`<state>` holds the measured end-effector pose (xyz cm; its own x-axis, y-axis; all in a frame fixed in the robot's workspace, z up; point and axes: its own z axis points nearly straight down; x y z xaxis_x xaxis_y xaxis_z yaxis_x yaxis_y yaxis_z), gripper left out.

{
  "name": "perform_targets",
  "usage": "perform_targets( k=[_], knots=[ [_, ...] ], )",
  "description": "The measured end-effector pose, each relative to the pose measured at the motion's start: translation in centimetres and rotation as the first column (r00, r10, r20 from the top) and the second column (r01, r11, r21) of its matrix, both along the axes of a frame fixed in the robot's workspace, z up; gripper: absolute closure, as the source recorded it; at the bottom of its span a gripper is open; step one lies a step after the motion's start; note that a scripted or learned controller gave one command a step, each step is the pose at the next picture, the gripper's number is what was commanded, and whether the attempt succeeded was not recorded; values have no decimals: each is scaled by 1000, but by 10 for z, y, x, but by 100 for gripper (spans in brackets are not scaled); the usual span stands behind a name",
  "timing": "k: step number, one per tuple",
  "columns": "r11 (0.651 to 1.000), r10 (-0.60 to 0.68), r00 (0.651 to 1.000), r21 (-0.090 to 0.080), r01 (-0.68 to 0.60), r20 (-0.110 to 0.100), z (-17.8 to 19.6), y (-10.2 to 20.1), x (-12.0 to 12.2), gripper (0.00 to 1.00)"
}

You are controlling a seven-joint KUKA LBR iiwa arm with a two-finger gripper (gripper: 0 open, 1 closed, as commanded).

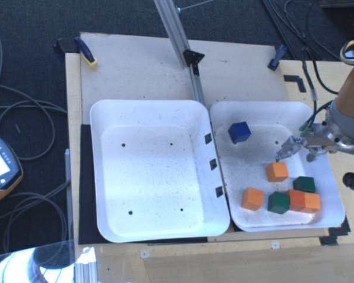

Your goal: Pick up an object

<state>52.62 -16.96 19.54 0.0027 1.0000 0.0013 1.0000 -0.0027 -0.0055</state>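
Observation:
The right bin (248, 114) holds several cubes. A blue cube (239, 131) lies near its back left. An orange cube (277, 171) sits mid-bin, another orange cube (253, 198) is at the front, and a third orange one (305, 201) is at the front right. One green cube (305, 184) and another green cube (278, 203) lie among them. My gripper (298, 152) hangs over the bin's right side, just behind and to the right of the mid-bin orange cube. It is open, and nothing sits between its fingers.
The left bin (106, 117) stands beside the right one, with a shared rim (215, 164) between them. A metal pole (177, 28) slants across the back of the bench. The grey arm (348, 108) enters from the right. Cables lie off the bench at left.

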Motion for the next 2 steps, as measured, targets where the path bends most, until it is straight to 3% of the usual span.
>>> perform_targets(
  k=[1,2],
  knots=[
    [1000,6,1000,2,-6,-1,-101,24,51,0],
    [1000,-1,1000,-5,1,7,-95,-41,57,0]
  ],
)
